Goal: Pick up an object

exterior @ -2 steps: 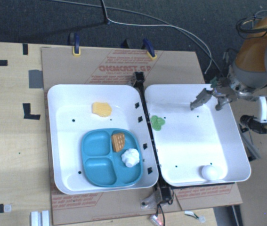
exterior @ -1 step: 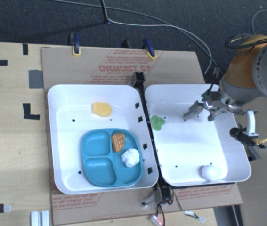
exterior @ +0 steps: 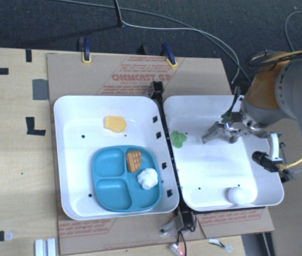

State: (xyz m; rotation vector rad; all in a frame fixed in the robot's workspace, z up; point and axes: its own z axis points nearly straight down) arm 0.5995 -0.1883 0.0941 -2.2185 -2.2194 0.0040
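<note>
The white ball [exterior: 239, 194] sits at the near edge of the right bin [exterior: 209, 108]. The gripper [exterior: 210, 136] hangs over that bin, fingers spread wide and holding nothing, pointed at the green piece [exterior: 178, 139] near the divider, probably lining up a grab.

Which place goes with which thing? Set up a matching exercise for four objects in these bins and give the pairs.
Things:
1. green object
2. white ball
3. yellow piece
4. waffle piece

Places:
A. on the blue tray
B. left bin floor, above the tray
C. right bin, near corner
D. right bin, by the divider between bins

Pairs: 1-D, 2-C, 3-B, 4-A
</note>
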